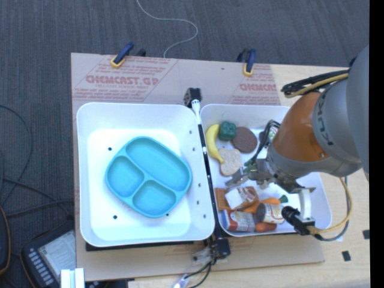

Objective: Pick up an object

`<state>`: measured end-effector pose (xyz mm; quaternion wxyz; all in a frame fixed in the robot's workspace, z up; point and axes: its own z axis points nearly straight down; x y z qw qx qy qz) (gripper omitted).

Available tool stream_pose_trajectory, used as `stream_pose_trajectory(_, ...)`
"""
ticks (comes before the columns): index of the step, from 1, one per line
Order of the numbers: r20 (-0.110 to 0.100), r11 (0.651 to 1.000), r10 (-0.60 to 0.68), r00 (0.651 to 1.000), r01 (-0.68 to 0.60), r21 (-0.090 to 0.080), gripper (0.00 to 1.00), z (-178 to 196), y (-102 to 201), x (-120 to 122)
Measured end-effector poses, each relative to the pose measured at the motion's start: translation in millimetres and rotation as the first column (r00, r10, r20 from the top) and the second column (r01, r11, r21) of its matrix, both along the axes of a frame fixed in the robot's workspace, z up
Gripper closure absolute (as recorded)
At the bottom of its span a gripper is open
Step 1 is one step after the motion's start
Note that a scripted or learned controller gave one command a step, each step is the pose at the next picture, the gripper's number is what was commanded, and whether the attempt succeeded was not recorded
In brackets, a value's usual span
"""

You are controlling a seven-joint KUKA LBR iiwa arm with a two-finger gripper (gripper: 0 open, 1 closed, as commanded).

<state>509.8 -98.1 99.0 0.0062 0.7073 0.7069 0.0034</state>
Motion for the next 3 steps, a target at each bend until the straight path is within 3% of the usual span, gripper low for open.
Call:
stream_pose_trajectory(1,0.000,1.000,0.000,1.000,0.000,0.000,1.00,9.5,0.2,0.3)
stream_pose_trajectory(2,0.000,1.000,0.000,1.000,0.000,0.000,0.00,9.4,0.3,0.2)
stream_pose_trajectory(3,0.000,1.000,0.001,1.000,-0.001,0.001,1.00,18.9,0.7,0.6)
